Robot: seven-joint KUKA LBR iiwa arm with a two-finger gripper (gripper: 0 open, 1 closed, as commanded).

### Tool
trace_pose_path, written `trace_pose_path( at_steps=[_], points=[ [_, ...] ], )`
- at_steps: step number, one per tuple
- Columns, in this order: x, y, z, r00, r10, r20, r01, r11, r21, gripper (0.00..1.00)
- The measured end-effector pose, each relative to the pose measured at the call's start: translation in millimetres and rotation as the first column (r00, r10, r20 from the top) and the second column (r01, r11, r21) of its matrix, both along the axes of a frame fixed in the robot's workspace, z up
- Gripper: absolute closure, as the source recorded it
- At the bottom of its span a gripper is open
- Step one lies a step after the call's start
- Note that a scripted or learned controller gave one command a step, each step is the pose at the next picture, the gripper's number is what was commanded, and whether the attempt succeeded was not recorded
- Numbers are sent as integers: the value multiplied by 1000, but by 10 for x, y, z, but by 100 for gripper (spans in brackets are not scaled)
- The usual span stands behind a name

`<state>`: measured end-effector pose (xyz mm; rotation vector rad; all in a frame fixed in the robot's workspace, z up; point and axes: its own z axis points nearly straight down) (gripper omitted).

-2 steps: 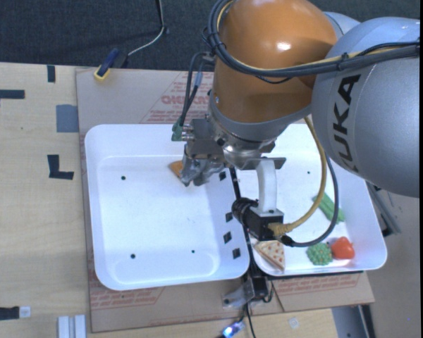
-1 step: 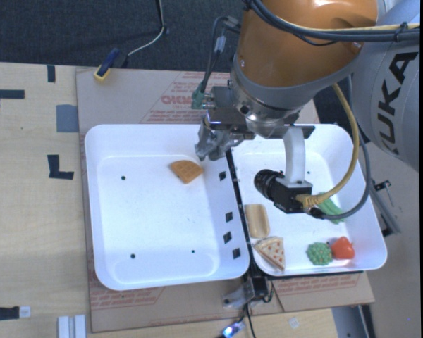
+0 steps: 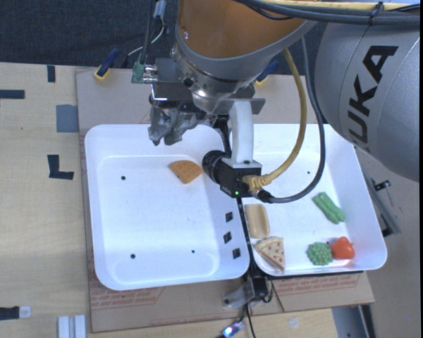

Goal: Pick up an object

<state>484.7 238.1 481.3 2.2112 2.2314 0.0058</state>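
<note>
Two shallow white bins sit side by side on the bench, and the toy food is split unevenly between them. The left bin (image 3: 106, 259) holds one piece, an orange-brown cracker-like toy (image 3: 186, 170) lying near its far edge, toward the divider. The right bin (image 3: 363, 189) carries a pale bread roll (image 3: 257, 220) and a sandwich wedge (image 3: 271, 252) along its left edge, a green pickle-like piece (image 3: 328, 207) toward the right edge, and a broccoli floret (image 3: 319, 253) touching a red tomato-like piece (image 3: 343, 248) at the near right corner. The gripper (image 3: 170, 127) hangs over the far edge of the left bin, just beyond the cracker and apart from it; whether the claw is apart or together I cannot tell, since the dark fingertips blur into one mass. Nothing sits between them, so the step looks like the approach before a grasp. A likely next move is to shift toward the near edge until centred over the cracker, descend, and close across its narrow width, since so flat a piece may slip out.
</note>
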Motion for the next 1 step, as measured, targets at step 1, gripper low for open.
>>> trace_pose_path(
  at_steps=[1],
  points=[
    [-7, -46, 426, 1000, -7, -1, 7, 1000, -2, 100]
  ],
)
